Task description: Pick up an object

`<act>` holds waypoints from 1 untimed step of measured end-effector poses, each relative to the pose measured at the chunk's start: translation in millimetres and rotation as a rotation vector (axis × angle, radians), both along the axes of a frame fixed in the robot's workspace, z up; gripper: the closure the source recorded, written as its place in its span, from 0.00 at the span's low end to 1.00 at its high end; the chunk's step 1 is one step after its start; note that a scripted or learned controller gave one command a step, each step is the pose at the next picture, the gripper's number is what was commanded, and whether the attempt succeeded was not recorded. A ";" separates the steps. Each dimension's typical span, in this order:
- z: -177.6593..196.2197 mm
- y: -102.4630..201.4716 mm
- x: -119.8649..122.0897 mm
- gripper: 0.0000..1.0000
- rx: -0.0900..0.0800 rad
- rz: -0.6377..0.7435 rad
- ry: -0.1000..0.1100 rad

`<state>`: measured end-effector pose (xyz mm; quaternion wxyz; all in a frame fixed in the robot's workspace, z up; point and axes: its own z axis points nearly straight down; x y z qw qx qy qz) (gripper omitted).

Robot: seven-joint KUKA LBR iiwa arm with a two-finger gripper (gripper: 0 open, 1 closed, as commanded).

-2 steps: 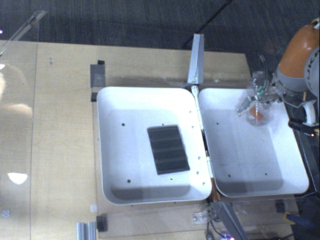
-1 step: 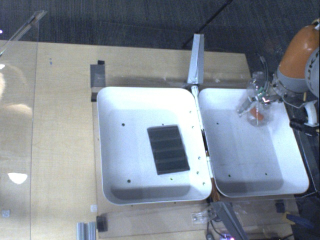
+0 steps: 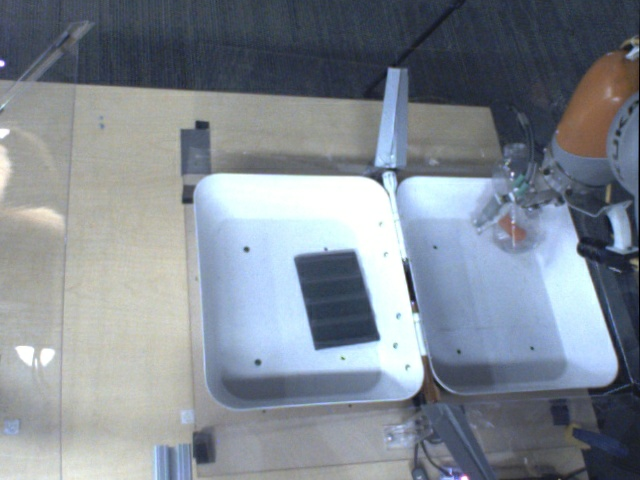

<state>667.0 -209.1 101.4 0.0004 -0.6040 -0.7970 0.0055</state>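
Within two bins [image 3: 210, 268]: one black slab [image 3: 336, 299].

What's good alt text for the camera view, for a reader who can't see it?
The arm's claw hangs over the upper right of the right bin, at a small orange-red object. A dark ribbed rectangular pad lies flat mid-left bin on the wooden bench.

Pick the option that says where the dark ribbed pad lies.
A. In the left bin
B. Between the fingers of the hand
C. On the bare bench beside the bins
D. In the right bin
A: the dark ribbed pad lies flat on the floor of the left bin.
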 end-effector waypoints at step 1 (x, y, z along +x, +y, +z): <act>0.2 -3.4 -0.4 0.00 0.008 0.020 0.001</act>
